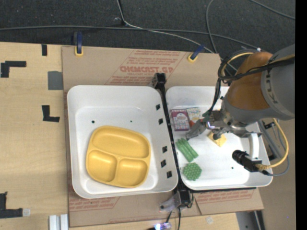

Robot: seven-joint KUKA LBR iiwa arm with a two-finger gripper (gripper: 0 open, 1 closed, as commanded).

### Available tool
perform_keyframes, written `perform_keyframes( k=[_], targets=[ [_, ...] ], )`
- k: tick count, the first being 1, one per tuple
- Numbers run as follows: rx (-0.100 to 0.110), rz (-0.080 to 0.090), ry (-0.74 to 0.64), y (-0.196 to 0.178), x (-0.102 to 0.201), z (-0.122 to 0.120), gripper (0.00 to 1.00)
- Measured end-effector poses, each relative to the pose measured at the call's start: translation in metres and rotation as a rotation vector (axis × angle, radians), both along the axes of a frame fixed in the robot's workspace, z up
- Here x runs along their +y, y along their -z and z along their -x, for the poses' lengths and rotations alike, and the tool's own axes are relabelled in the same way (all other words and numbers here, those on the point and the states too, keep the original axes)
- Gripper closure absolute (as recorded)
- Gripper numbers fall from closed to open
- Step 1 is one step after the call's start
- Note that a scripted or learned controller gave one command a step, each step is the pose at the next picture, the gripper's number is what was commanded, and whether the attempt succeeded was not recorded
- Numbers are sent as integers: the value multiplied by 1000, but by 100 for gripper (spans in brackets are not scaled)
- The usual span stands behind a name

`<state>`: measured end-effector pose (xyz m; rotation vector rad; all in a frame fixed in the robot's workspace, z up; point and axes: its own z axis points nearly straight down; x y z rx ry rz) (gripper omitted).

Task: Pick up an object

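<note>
Nearest the onlooker, toward six o'clock in the right bin [249,180], a round green studded ball [192,171] is lying just below a green ridged block [186,149], the two close together near the divider. Across the divider, at nine o'clock, the left bin [76,104] is holding a yellow sectioned plate [118,155]. Farther back, at the middle of the right bin, the gripper [205,126] is hanging from the grey arm [259,95], its fingers seeming to spread moderately with nothing visible between them. A small yellow piece [219,139] is lying just at four o'clock of the fingers, partly under the wrist. Farthest, at twelve o'clock in this bin, a pink-and-white printed card packet [184,118] is lying flat, touching or nearly touching the gripper's left fingertip.

No object is yet being lifted. Judged from the layout, the yellow piece and the packet are the closest candidates. A sound grasp is calling for centring the fingers over one object alone, descending straight, and closing across its narrow side; the flat packet is likely offering little edge to pinch, and the divider is crowding the green items.
</note>
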<state>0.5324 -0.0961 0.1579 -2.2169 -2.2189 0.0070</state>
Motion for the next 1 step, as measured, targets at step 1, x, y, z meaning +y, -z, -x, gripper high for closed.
perform_keyframes(
  k=[1],
  targets=[
    [0,0,0,44,1,0,0]
  ],
)
